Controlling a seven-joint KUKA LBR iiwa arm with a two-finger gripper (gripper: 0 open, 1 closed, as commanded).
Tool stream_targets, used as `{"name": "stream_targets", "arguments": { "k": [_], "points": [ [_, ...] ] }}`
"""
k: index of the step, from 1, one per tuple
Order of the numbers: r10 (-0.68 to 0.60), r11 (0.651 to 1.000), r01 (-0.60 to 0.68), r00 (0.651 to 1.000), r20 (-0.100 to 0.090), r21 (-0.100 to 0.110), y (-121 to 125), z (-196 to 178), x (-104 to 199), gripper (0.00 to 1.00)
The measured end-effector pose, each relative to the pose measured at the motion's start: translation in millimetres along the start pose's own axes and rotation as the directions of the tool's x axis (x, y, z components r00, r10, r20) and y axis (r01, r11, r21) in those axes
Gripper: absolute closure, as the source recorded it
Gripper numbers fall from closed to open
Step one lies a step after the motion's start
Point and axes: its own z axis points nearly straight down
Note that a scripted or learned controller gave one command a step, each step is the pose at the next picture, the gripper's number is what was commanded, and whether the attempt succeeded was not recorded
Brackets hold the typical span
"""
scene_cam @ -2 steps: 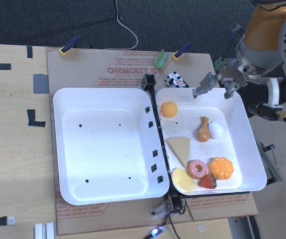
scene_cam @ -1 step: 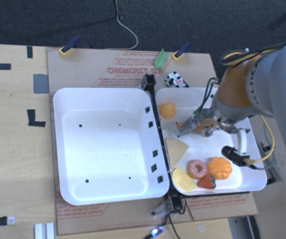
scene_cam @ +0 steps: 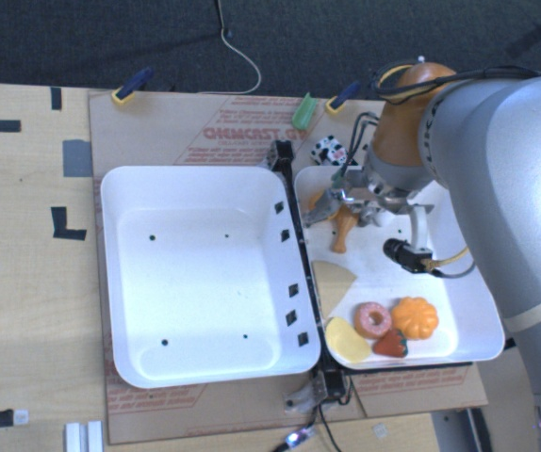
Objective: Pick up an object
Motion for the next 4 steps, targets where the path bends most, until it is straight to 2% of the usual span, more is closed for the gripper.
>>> {"name": "stream_targets", "arguments": {
  "k": [1,2,3,4],
  "points": [
    [0.002,1.0,-0.002,1.0,-0.002,0.019,-5.2,-9.5,-2.1,1.0],
    [0.0,1.0,0.0,1.0,0.003,0.005,17.9,-105.4,73.9,1.0],
    [-0.001,1.0,0.001,1.0,-0.002,-0.004,19.1,-181.3,124.2,1.0],
    [0.002,1.0,-0.002,1.0,-0.001,-0.002,-0.3,-241.0,136.5,1.0]
  ]
}}
